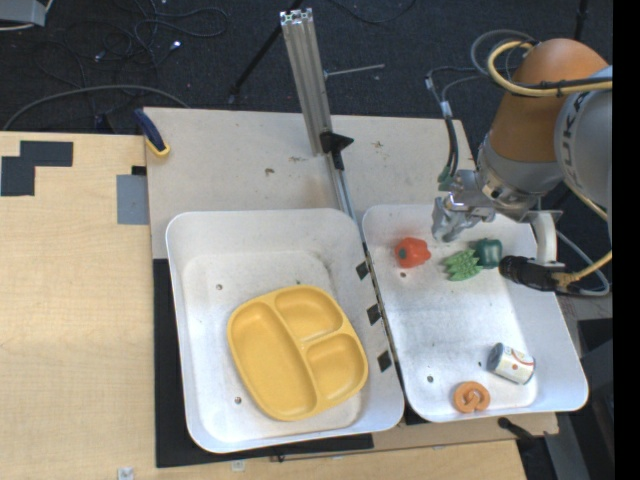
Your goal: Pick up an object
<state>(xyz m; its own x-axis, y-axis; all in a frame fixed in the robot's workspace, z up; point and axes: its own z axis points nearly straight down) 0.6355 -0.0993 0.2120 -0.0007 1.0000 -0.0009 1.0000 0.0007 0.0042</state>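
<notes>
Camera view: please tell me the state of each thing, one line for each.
hand: above the right bin's far end, holding nothing visible.
red toy: lying loose in the right bin.
green toy: lying loose beside the red toy.
white cylinder: on its side.
orange ring: lying flat.
yellow tray: flat in the left bin, compartments up.

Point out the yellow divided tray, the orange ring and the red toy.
yellow divided tray (297, 352), camera view, centre divider
orange ring (470, 398), camera view, its band
red toy (411, 252), camera view, its middle
</notes>
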